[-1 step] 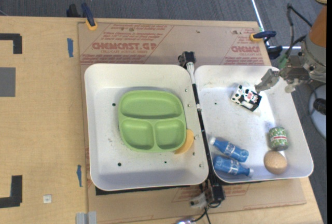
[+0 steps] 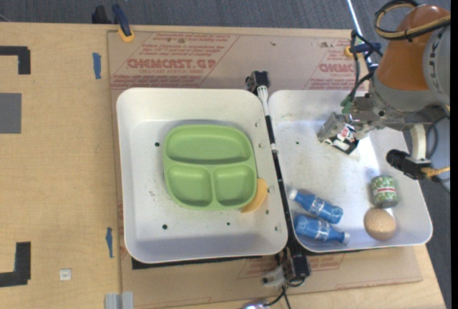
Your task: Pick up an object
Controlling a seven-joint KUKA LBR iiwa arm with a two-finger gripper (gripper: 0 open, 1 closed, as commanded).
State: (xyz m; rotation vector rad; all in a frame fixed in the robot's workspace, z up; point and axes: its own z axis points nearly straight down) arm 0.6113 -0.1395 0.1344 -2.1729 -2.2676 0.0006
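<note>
Bare white floor fills the right bin's (image 2: 308,114) upper left, beside the claw (image 2: 342,133), grip unreadable.

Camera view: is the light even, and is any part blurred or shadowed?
Camera view: light is soft and even; the green plate and blue bottles look sharp; the gripper area is slightly blurred; a faint shadow lies along the right bin beside it.

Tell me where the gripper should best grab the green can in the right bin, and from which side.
Probably from straight above, closing across the green can at its round sides. It seems to stand upright with its top showing, and the brown ball sits close in front of it, so the fingers should go left and right of the can, where the right bin floor is open.
</note>
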